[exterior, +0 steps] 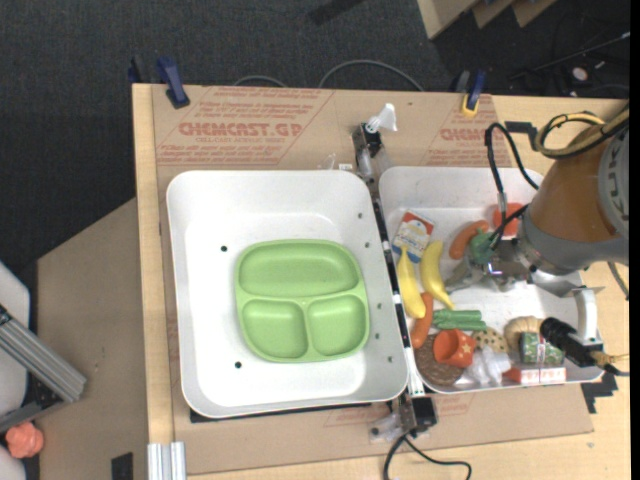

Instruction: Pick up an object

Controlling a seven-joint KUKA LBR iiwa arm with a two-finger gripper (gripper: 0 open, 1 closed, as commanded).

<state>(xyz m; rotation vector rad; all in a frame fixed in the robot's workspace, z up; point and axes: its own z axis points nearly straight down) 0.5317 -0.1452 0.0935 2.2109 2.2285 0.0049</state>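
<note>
1. The arm reaches over the right bin (452, 183) with its gripper (487, 265) low among the toy food; whether its jaws stand open or closed I cannot tell, since the wrist hides much of it and the parts blur together; nothing shows clearly held.
2. The likeliest target, as I judge it, is the yellow banana (433, 271), which lies just left of the gripper, near the middle of the right bin; a second yellow piece (406, 286) lies beside it, against the wall shared with the left bin (200, 208).
3. To do the step well, the gripper should close across the banana's narrow width, not along its length; it should come down centred, so that the curved body does not roll out sideways.
4. The crowding is the risk: a green piece (457, 319) and a red piece (452, 346) lie just below the banana, and a small carton (412, 234) just above it; a wide approach may nudge these or catch two things at once.
5. The banana looks smooth, curved and slim, bright yellow, lying flat; it probably slips easily.
6. The green divided tray (300, 299) sits in the left bin, well apart from the banana.
</note>
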